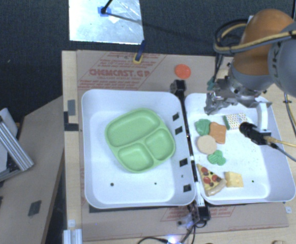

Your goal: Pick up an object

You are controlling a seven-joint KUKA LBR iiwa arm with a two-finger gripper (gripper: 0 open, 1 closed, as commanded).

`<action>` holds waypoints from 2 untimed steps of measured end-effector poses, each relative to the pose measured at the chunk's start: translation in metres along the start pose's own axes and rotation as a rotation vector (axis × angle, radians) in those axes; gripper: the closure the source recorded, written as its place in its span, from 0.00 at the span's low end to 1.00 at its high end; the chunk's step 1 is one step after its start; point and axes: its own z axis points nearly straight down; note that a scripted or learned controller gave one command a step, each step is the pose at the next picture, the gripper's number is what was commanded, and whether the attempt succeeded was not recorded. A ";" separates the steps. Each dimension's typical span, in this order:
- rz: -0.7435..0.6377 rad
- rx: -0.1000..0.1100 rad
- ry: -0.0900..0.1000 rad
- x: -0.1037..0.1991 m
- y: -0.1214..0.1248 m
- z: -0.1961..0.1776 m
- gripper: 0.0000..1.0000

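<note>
The worktop (pixel 112 67) carries two shallow white bins side by side. The left bin (pixel 94 136) holds a green divided tray (pixel 139 139), lying flat near its middle. The right bin (pixel 275 179) holds the small things the task could take, all of them toy food pieces.

The grey arm (pixel 285 60), with its orange band (pixel 262 39), reaches in from the right and hangs over the far part of the right bin. Its gripper (pixel 212 107) sits low over the bin's far left corner, just above the cluster of pieces. Whether it is spread or pressed together cannot be told from this slant, and nothing can be seen between its tips, so no pick can be claimed.

Beneath and just in front of the gripper lie a green leafy piece (pixel 203 126) and an orange piece (pixel 218 132) touching it. A round tan piece (pixel 206 145) sits just nearer, then a smaller green piece (pixel 217 158). A pizza slice (pixel 211 179) and a yellow wedge (pixel 234 179) lie at the bin's near side, well apart from the gripper. A patterned square (pixel 235 120) lies beside the orange piece.

The step in hand looks like the approach or descent, with the grasp not yet made. The next move probably calls for settling on one piece, most likely the green leafy one, and coming straight down around it. The crowding there could spoil the closing.
</note>
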 end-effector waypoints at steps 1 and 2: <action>0.001 0.000 0.000 0.019 -0.019 -0.013 1.00; 0.009 0.000 -0.002 0.012 -0.020 0.004 1.00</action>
